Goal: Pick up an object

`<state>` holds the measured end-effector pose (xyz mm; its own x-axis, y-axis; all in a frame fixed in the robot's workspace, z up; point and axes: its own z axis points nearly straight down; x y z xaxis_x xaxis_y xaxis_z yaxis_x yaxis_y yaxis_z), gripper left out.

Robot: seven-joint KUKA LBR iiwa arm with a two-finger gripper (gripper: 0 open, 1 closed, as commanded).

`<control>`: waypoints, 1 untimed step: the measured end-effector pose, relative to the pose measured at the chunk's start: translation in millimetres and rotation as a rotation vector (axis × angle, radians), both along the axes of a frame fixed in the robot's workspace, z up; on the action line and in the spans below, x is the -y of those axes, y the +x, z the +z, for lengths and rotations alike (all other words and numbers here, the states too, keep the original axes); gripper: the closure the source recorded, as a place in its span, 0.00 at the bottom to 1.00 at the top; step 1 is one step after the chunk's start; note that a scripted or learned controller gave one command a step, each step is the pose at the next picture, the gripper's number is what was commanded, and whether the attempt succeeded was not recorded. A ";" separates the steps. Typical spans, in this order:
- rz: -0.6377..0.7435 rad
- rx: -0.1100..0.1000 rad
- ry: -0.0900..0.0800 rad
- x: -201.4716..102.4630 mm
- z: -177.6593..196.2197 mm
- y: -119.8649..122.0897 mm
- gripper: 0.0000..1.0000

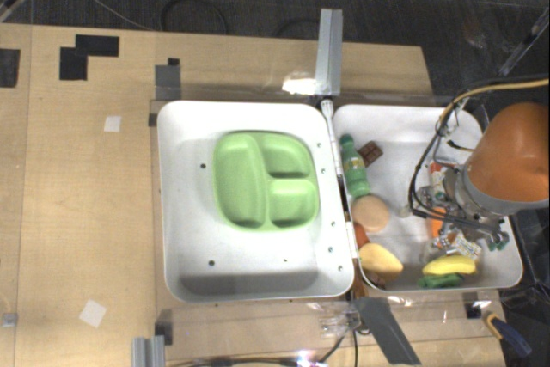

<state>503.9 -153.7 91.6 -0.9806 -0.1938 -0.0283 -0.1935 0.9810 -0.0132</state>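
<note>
Even, fairly bright overhead light fell on the scene. The left bin [185,211] showed a soft grey shadow along its near inner wall, and faint glare whitened both bins' rims. Focus was mildly soft throughout, the far floor dark and grainy.

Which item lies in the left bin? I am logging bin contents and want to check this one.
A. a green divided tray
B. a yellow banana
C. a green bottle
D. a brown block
A: the green divided tray lies alone in the left bin, while the green bottle, the banana and the brown block lie in the right bin.
</note>
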 end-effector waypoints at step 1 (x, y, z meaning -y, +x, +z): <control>0.070 -0.014 0.004 43.3 -2.1 52.8 0.00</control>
<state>556.7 -196.9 89.5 -0.9649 -0.2622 -0.0159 -0.2622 0.9650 -0.0066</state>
